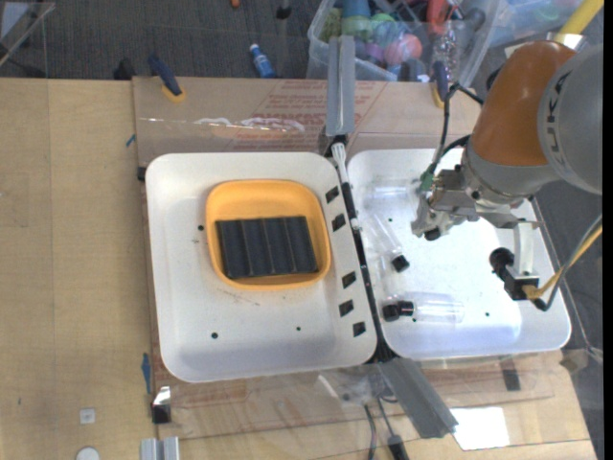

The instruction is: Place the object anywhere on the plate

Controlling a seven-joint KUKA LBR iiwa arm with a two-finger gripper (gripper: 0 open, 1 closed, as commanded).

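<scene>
A wooden counter (pixel 57 257) is seen at the left, bare but for small bits at its near edge. On it the left bin (pixel 182 343) is set, and in that bin the orange plate (pixel 222 199) lies, with a dark ribbed block (pixel 266 245) already resting flat across its middle. A black-tabbed divider (pixel 347 247) marks where the two bins meet. In the right bin (pixel 536 329) clear tubes with black caps are scattered: one near the divider (pixel 421 309), another a little farther back (pixel 393 255). The claw (pixel 431 226) is held above the far part of the right bin; whether its fingers are apart or together cannot be told, and nothing can be made out between them. If a tube is meant as the object, it is judged that the claw should be lowered squarely over the tube's middle, closed across its width, then lifted well clear of the divider before being carried left and released over a bare part of the plate beside the block. The tubes are likely to roll or slip. Beyond the counter a cardboard sheet (pixel 239 103), a dark carpet (pixel 144 17) and a clear tub of toys (pixel 402 17) are seen.
</scene>
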